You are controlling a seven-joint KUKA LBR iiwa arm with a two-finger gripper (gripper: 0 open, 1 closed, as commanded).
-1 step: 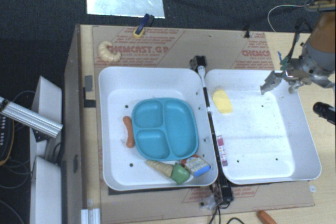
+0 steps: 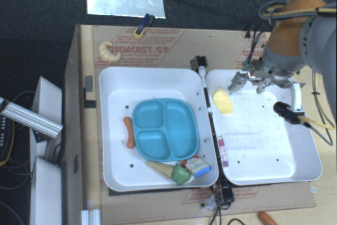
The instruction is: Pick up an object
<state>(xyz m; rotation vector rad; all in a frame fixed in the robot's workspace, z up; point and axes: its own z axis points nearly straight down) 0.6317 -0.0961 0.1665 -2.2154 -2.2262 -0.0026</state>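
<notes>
The cardboard-covered surface carried 2 white bins. The yellow block lay in the right bin near the divider. The gripper hovered just beside it — fingers spread, holding nothing. It looked light, maybe soft — I'd pinch it across the short sides.

L bin: plate in middle, sausage just left of it, cone & small box at its front. R bin: sponge near back-left corner.
</notes>
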